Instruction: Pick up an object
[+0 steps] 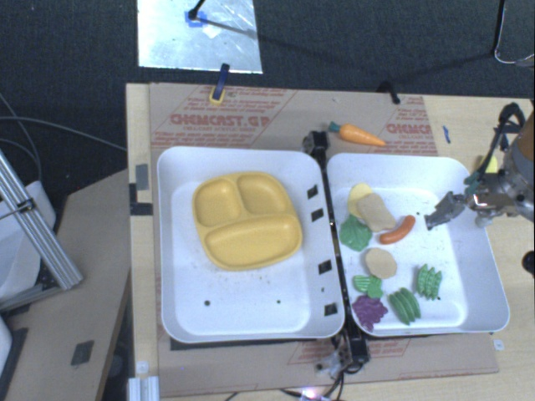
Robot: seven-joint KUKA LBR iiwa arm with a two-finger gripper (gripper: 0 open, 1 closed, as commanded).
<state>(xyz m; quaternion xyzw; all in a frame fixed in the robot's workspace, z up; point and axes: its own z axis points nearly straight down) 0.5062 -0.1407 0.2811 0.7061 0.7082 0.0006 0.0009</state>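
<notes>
The right bin (481,261) holds several toy foods: an orange-red sausage (397,230), a tan bread piece (374,211), green broccoli (354,233), a tan round piece (381,264), purple grapes (369,309) and green vegetables (429,282). My gripper (441,213) reaches in from the right, low over the right bin's upper right part, just right of the sausage. Nothing shows between its fingers.
The left bin (180,299) carries a yellow divided plate (247,220). A toy carrot (355,134) lies on the cardboard behind the bins. A silver sheet (199,23) sits on the dark floor at the back. A metal frame (29,224) stands at the left.
</notes>
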